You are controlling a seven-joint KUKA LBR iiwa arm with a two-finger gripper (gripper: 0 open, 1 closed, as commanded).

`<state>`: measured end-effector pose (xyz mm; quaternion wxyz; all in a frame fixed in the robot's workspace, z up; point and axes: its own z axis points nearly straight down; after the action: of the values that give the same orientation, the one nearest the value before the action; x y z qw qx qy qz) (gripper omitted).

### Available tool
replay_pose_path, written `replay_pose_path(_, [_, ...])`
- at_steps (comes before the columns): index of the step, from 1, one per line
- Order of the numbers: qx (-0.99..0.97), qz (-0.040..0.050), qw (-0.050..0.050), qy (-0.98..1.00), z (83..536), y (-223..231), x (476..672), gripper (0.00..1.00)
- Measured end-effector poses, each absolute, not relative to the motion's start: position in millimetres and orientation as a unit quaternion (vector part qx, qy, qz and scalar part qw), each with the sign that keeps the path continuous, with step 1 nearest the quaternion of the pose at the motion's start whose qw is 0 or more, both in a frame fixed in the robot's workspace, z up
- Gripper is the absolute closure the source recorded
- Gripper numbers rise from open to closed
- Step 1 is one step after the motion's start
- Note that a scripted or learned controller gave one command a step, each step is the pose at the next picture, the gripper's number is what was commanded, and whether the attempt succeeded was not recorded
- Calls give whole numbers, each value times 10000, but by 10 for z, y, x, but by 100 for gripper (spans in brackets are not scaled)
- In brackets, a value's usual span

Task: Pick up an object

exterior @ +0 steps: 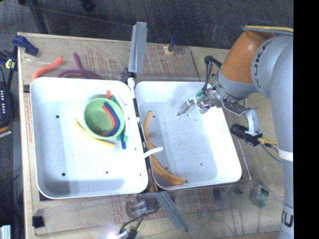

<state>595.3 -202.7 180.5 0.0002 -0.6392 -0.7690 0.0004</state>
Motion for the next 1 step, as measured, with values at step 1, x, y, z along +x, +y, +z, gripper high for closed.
replay_pose_path(1, [-5178, 3, 15, -8555, 916, -1544, 5726, 0])
